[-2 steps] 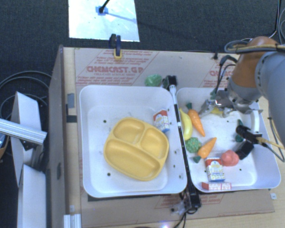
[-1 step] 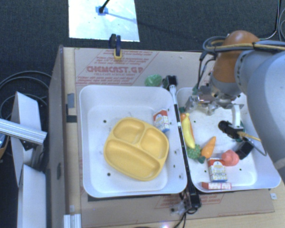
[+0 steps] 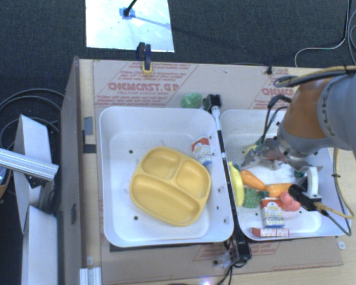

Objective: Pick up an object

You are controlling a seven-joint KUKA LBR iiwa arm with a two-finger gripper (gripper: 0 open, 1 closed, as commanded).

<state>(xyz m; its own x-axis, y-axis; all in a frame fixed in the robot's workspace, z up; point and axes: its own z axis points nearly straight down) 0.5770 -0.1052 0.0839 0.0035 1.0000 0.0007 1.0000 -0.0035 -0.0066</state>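
My end effector (image 3: 258, 153) hangs low in the right bin (image 3: 311, 227), just above the carrot (image 3: 253, 180); whether it is spread I cannot tell. To grip well, I should centre over the carrot, clear of the banana (image 3: 237, 186) and carton (image 3: 273, 212).
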